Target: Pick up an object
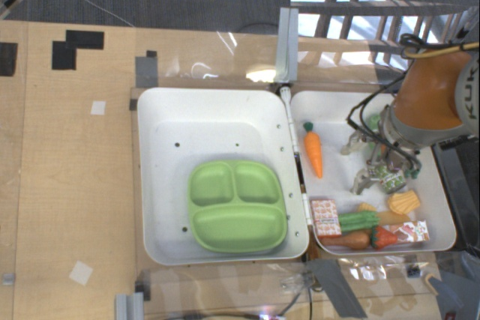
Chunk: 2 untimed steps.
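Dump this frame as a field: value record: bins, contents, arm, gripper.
left bin: holds a green divided plate, lying flat toward the near side
right bin: holds a toy carrot, small red-and-white box, green vegetable, brown sausage-like piece, yellow piece, more small items along the near wall
arm: over the right bin, orange band visible
gripper: low in the right bin, beside the yellow piece
fingers: cannot tell
held object: none visible

two white bins point(150, 161), one green plate point(237, 204), one carrot point(313, 151)
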Each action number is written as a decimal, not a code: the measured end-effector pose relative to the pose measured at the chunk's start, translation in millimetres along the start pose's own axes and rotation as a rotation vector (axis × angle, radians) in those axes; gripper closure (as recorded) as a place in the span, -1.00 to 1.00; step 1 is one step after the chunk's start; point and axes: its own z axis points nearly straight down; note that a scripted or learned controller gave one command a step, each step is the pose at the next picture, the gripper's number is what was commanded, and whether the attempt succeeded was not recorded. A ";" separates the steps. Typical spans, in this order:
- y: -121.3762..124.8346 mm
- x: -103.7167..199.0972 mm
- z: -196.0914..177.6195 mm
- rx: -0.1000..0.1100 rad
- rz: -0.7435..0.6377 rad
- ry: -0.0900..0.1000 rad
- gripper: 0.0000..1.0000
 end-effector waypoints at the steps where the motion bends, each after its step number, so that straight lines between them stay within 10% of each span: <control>1: 65.1 -68.0 1.8 -0.004 -0.047 0.000 -1.00; 2: 42.0 -15.4 0.1 -0.001 -0.059 0.002 -1.00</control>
